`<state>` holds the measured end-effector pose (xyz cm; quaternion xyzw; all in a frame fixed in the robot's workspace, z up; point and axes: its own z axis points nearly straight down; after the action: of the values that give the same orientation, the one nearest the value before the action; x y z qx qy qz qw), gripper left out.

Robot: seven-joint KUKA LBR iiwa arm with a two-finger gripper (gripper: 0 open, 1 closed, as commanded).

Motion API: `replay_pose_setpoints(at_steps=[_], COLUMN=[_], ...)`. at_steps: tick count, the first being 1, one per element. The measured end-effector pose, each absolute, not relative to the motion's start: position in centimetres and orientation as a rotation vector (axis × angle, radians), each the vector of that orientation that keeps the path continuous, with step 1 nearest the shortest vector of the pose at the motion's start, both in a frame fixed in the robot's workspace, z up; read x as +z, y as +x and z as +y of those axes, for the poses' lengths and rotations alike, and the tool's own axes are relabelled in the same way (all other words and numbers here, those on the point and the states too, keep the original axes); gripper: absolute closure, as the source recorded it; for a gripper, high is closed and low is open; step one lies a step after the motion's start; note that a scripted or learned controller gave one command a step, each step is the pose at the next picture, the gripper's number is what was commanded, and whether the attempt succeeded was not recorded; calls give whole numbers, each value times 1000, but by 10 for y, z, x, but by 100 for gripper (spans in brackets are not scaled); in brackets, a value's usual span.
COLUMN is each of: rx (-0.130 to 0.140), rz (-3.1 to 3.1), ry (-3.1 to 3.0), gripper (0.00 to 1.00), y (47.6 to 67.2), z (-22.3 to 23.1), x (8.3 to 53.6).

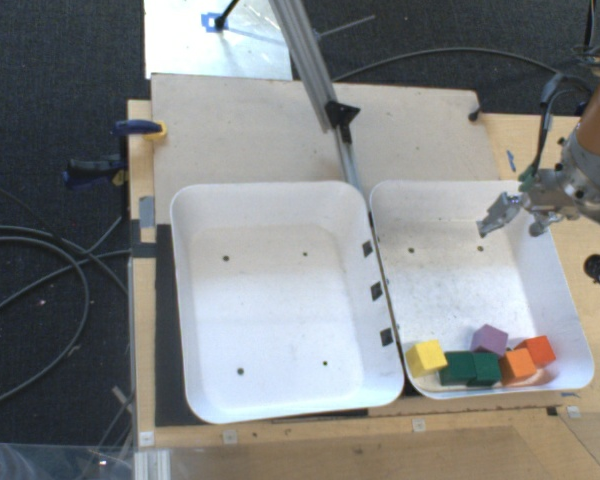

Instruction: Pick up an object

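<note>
Several small blocks lie huddled in the near corner of the right bin [450, 268]: a yellow block [426, 356], a dark green block [472, 368], a purple block [490, 339], an orange block [518, 364] and a red-orange block [539, 349]. My gripper [515, 216] hangs over the far right part of that bin, well behind the blocks and apart from them. Its fingers are spread open and nothing is between them.
The left bin [270, 298] sits beside the right one, their rims touching along the middle. A grey metal pole [310, 58] slants in from the top to the bins' shared edge. Clamps [130, 133] and cables [30, 268] lie at the bench's left.
</note>
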<state>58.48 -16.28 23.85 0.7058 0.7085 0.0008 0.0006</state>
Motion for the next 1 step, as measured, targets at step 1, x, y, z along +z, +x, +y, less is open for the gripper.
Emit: replay_pose_setpoints(at_steps=[1], rx=[9], rz=[2225], ry=[2207], gripper=[0], y=[581], z=[-135], x=[311])
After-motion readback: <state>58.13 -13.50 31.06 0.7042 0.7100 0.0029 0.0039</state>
